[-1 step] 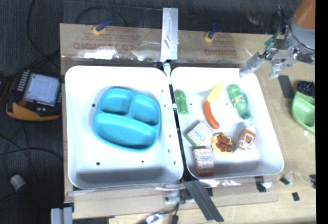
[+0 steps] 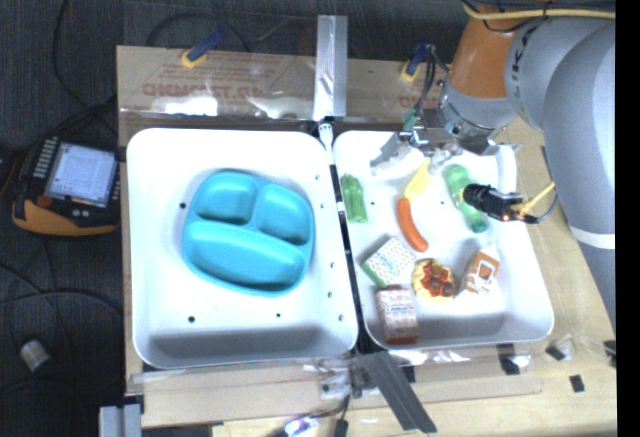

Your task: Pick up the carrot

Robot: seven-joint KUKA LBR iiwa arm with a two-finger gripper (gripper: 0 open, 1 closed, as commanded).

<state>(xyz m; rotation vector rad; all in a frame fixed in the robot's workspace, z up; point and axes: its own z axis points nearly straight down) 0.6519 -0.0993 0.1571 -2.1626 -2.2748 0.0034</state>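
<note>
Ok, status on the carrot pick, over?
Gripper above right bin's far edge, nothing visibly held. Carrot lying loose mid-bin. Yellow piece lies just beyond it.

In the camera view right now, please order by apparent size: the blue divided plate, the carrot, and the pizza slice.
Largest to smallest, as they appear:
1. Blue divided plate, by far the largest, in the left bin.
2. Carrot, long and thin, in the right bin.
3. Pizza slice, shorter but wider than the carrot; these two look close, so their order is unsure.
</note>
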